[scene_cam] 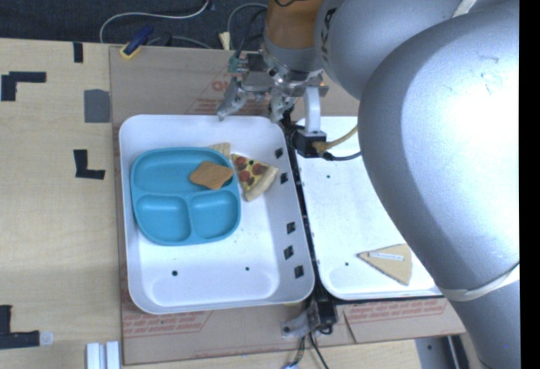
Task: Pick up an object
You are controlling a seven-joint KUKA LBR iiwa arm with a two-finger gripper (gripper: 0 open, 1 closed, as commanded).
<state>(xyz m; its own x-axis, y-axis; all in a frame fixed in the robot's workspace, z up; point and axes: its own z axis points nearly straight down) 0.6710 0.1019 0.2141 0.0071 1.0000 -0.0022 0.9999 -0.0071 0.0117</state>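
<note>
Nearest the camera, at the bottom of the view, the left bin (169,287) shows its bare white front floor, and the right bin (337,224) sits beside it, sharing a dark divider strip. In the right bin, toward five o'clock, lies a tan triangular wedge (388,263); its long axis runs roughly nine to three o'clock, with the sharp tip pointing to nine o'clock. The grey arm (447,122) covers most of that bin behind it.

Farther up, in the left bin's ten o'clock part, a blue divided plate (173,211) lies flat. A brown toast-like piece (211,176) rests on the plate's upper right rim, tilted, its long side running from about eight to two o'clock. Touching it on the right is a pizza slice (253,175), lying on the bin floor just beside the plate; its long axis runs from eleven to five o'clock. A pale piece peeks out behind the toast, too hidden to name.

Farthest back, the gripper (253,105) hangs over the left bin's back rim, at twelve o'clock from the pizza slice, apart from the food. Its fingers stand apart, nothing between them. Cables trail on the dark floor behind the bench.
</note>
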